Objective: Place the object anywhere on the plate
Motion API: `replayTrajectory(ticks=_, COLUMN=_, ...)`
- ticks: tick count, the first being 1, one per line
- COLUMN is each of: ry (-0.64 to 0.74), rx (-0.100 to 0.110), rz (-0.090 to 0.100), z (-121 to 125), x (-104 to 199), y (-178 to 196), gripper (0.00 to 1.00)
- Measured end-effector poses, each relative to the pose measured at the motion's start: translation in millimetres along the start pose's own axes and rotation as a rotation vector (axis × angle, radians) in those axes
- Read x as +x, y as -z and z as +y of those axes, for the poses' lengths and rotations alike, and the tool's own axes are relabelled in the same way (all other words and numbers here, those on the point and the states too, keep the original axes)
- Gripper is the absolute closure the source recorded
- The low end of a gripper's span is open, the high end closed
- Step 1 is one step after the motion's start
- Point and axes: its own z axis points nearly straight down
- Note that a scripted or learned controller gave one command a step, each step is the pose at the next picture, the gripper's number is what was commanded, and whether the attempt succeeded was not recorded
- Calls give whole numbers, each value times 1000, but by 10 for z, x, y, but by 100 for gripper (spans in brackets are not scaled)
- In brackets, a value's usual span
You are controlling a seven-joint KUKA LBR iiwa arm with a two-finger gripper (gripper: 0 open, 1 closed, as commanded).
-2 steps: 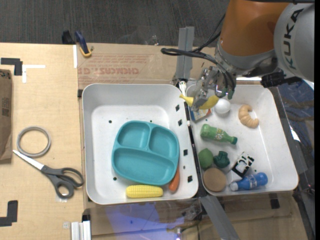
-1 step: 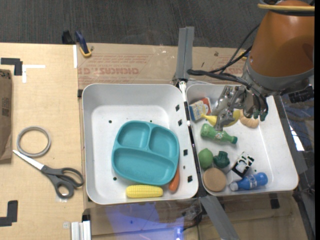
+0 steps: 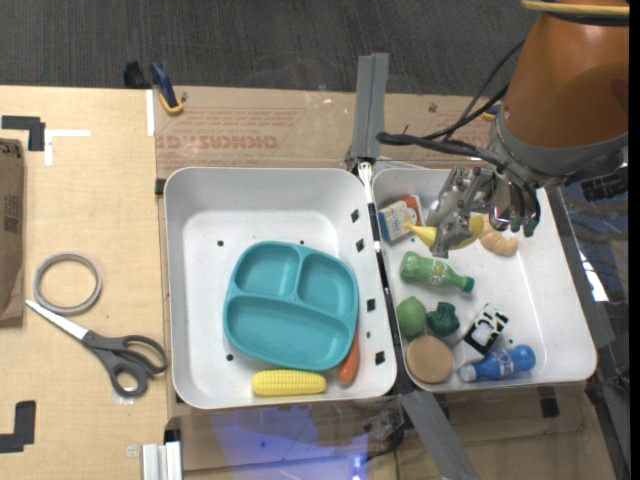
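So the pincer is down in the right bin, near its back left part, right over a yellow banana-looking piece. Can't tell if its fingers are wide or narrow, or whether they've actually got anything, since it's all a tangle of metal from this angle. Just beside it to the left there's a little carton, and on the other side a tan bread-roll thing.

Below the pincer lies a green bottle on its side, then a green round fruit, a dark green lumpy item, a brown disc, a black and white bit and a blue bottle near the front edge.

The teal plate with three compartments sits in the left bin, nothing on it. A corn cob lies just in front of it and a carrot at its front right corner.

Out on the bench: scissors and a tape roll.
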Motion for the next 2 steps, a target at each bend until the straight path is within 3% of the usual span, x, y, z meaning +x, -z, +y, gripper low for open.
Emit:
replayTrajectory(ticks=1, ry=-47, rx=0, rz=0, z=59, x=213, y=405, gripper=100)
replayTrajectory(ticks=2, ry=43, rx=0, rz=1, z=439, x=259, y=576, gripper=100)
